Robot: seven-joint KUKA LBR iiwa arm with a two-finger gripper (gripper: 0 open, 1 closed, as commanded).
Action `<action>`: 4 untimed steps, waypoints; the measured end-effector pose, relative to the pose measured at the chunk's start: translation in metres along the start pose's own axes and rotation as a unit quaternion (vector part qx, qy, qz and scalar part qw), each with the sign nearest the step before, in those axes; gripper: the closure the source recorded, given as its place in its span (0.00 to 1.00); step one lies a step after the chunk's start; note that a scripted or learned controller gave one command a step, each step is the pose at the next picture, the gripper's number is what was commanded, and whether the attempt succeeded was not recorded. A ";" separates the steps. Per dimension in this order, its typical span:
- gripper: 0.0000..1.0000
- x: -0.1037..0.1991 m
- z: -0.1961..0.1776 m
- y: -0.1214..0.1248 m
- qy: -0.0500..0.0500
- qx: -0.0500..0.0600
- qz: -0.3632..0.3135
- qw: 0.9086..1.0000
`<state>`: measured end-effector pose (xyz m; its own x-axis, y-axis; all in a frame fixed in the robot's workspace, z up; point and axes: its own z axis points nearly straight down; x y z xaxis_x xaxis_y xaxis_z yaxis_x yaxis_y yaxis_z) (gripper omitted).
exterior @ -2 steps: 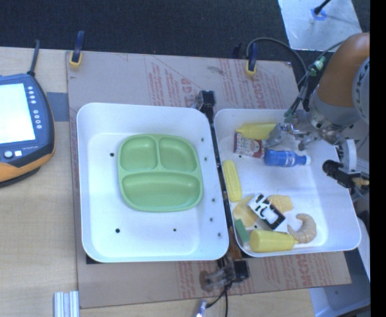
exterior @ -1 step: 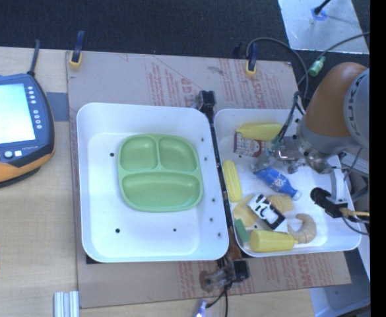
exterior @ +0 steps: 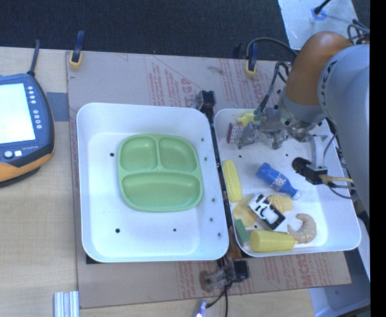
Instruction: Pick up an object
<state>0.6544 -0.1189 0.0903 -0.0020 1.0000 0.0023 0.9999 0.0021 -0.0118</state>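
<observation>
Arm's jaws (exterior: pixel 264 136) low at the right bin's (exterior: pixel 341 240) far left corner, opening state cannot be told; blue can (exterior: pixel 276 179), corn cob (exterior: pixel 231 180), shrimp (exterior: pixel 302 227) lie nearer; green plate (exterior: pixel 159 172) in left bin (exterior: pixel 94 177); labels unreadable.

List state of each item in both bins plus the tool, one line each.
green plate: flat, upright, in left bin
corn cob: lying at right bin's left wall
blue bottle: lying on its side, mid bin
shrimp: lying flat, near front corner
yellow tube: lying along front wall
tool: low over the bin's back, nothing visibly held
</observation>
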 end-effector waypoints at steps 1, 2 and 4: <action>0.00 -0.007 0.000 -0.069 -0.002 -0.004 -0.001 1.000; 0.00 0.020 -0.002 -0.006 -0.001 -0.005 0.000 1.000; 1.00 0.076 -0.102 -0.054 0.000 -0.005 -0.001 1.000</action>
